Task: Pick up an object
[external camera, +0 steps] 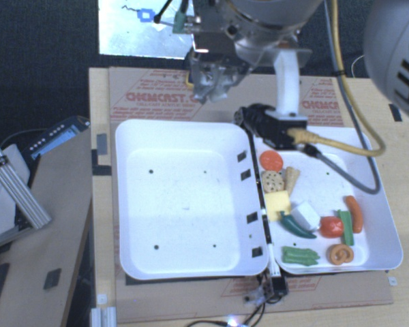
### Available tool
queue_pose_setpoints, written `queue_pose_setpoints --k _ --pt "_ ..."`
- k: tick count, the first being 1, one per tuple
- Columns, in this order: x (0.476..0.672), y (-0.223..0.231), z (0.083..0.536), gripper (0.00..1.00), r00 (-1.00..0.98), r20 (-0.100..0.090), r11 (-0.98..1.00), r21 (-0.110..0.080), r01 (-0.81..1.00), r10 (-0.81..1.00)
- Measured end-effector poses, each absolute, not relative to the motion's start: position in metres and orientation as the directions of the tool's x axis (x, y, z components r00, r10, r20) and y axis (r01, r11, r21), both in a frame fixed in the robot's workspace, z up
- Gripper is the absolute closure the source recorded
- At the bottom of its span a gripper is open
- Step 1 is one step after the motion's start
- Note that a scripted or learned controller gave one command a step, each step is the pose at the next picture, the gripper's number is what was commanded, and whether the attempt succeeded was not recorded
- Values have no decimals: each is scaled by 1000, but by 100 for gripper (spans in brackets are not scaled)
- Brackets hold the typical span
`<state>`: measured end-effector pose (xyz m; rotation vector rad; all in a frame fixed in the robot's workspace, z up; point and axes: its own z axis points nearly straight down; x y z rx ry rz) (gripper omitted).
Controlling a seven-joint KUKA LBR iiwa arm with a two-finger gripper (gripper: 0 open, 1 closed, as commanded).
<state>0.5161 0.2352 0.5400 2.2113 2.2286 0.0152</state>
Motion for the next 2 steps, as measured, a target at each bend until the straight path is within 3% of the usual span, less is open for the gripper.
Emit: queue_pose_setpoints --k 1,2 --pt "490 195 320 100 0 -6 -1 -14 1000 1000" --pt "518 214 416 100 -5 4 4 10 1000 1000"
